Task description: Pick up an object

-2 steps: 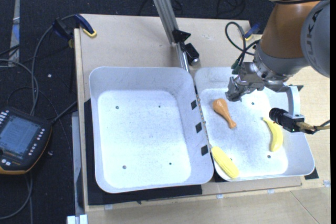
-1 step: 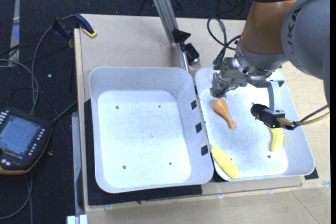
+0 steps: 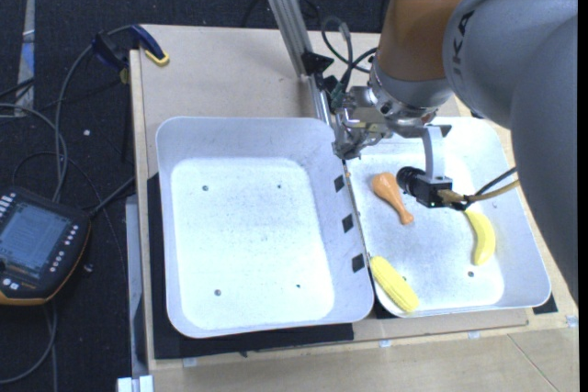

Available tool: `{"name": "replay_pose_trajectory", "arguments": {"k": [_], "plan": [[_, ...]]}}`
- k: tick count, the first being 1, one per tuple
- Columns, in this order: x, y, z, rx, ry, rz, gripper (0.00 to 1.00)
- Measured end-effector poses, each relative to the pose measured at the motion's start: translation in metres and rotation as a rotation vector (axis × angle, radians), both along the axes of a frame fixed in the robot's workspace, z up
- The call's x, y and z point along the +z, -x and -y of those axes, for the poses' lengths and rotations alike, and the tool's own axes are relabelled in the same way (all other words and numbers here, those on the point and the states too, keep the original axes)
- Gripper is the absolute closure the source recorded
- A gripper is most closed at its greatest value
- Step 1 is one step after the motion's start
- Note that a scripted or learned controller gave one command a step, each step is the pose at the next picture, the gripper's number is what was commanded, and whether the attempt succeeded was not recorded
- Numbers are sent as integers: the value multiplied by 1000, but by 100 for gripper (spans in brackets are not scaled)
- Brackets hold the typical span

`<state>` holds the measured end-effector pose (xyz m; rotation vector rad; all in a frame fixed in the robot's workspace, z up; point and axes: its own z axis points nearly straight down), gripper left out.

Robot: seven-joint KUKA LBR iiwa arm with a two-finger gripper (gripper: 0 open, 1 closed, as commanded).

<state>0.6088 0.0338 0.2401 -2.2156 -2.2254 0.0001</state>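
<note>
Three toy foods lie in the right bin (image 3: 520,282). An orange drumstick (image 3: 391,196) is near the bin's middle, a yellow banana (image 3: 480,237) sits to its right, and a yellow corn cob (image 3: 394,284) rests at the front left corner. My gripper (image 3: 349,140) hangs low over the bin's back left corner, close to the wall shared with the left bin. It is up and to the left of the drumstick, apart from it. The arm's wrist hides most of the gripper.
The left bin (image 3: 248,234) lies beside the right one. A slanted metal rail (image 3: 285,5) rises behind the bins, close to the gripper. A black fitting with a yellow cable (image 3: 425,188) hangs just right of the drumstick. A handheld pendant (image 3: 32,243) lies off the bench at left.
</note>
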Motion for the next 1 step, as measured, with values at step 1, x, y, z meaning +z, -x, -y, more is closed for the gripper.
{"name": "replay_pose_trajectory", "arguments": {"k": [1], "plan": [[-11, -8, -54, 0, 0, 0, 100]]}}
